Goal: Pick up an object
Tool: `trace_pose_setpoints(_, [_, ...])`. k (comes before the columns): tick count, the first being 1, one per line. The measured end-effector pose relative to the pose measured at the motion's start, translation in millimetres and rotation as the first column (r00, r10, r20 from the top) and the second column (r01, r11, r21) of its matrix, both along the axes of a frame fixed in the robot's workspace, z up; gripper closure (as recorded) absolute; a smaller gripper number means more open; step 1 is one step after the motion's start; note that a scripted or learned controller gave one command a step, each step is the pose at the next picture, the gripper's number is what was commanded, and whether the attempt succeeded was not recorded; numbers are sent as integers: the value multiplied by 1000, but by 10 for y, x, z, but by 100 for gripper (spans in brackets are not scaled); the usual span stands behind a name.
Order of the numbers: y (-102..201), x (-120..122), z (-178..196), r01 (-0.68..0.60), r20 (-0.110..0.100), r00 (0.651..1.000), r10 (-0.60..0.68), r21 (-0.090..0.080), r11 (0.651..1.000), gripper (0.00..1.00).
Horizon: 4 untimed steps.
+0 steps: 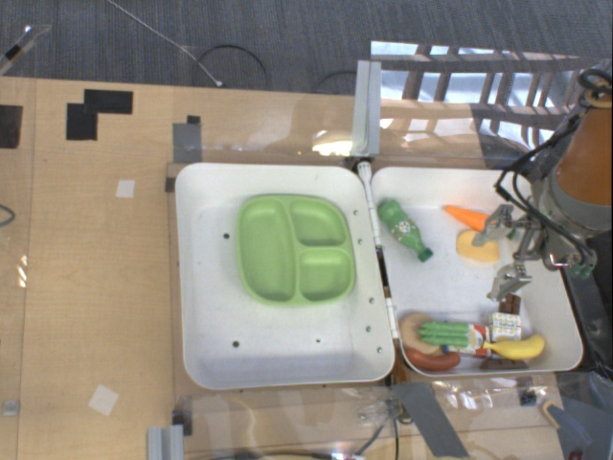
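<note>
Over right bin [565,305], hand [506,252] lowered, open

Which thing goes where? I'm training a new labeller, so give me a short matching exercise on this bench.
Things:
1. green divided plate
2. green bottle
3. carrot
4. banana

Places:
A. right bin, near its left wall
B. right bin, front right corner
C. left bin, middle
D. right bin, toward the back, by the gripper

Pairs: 1-C, 2-A, 3-D, 4-B
</note>
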<state>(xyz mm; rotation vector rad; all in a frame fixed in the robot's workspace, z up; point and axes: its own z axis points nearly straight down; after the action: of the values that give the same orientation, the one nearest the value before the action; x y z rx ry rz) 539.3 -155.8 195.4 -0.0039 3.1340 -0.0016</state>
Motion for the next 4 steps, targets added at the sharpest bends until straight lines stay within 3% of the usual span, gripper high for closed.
trace_pose_setpoints(1, [17, 822, -1040, -32, 12, 999, 32, -3, 999, 0])
trace_pose_setpoints(2, [36, 856, -903, -39, 22, 999, 39, -4, 999, 100])
trace_pose_setpoints(3, [39, 853, -909, -39, 21, 999, 39, -4, 999, 0])
trace_pose_setpoints(4, [-186, 1110, -1078, -39, 3, 999, 39, -1, 999, 0])
